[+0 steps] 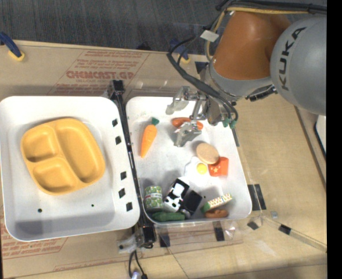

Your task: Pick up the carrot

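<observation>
The carrot (148, 138), orange with a green top, lies on the floor of the right bin (159, 173) near its left wall, with the tip toward the front. My gripper (181, 121) hangs over the back middle of that bin, a short way to the right of the carrot and not touching it. Its two metal fingers (186, 134) stand apart, so it is open. A small red-orange piece (187, 122) lies in the gap between them, and I cannot tell whether they touch it.
Right of the carrot lie a tan round piece (207, 152), a fried egg (198, 168) and a red block (219, 167). Along the front wall sit a green can (153, 196), a black-and-white toy (182, 197) and a green vegetable (168, 216). A yellow divided tray (62, 154) fills the left bin (20, 220).
</observation>
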{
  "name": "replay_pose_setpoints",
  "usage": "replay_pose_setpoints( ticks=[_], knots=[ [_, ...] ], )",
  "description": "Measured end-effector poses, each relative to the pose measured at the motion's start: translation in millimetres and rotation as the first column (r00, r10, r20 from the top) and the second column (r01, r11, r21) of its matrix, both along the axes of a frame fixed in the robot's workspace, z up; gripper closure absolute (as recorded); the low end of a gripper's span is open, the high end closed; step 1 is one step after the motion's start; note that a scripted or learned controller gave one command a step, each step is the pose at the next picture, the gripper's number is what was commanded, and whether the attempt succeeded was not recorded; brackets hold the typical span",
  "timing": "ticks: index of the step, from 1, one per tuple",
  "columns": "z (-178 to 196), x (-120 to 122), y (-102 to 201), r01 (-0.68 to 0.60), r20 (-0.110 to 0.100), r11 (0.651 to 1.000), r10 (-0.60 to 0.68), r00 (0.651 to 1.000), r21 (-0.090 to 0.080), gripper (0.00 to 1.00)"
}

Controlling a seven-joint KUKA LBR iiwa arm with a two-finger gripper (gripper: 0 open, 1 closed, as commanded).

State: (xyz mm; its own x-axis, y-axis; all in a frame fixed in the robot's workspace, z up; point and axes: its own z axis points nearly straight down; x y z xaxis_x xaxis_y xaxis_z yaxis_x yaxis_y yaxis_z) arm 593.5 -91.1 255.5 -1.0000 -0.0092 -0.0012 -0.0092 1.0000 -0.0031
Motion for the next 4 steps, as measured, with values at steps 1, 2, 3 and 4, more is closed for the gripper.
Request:
replay_pose_setpoints(
  ticks=[1,2,3,4],
  knots=[
    [-138.2,13.4,2.4,0.01,0.006,1.0,-0.01,1.0,0.005,0.0],
    [-151.1,18.3,-8.6,0.289,0.013,0.957,-0.289,0.957,0.01,0.0],
    [-136.7,24.1,-8.3,0.282,0.033,0.959,-0.283,0.959,0.011,1.0],
    [-163.1,-6.4,-0.9,-0.025,-0.002,1.0,0.025,1.0,0.004,1.0]
  ],
)
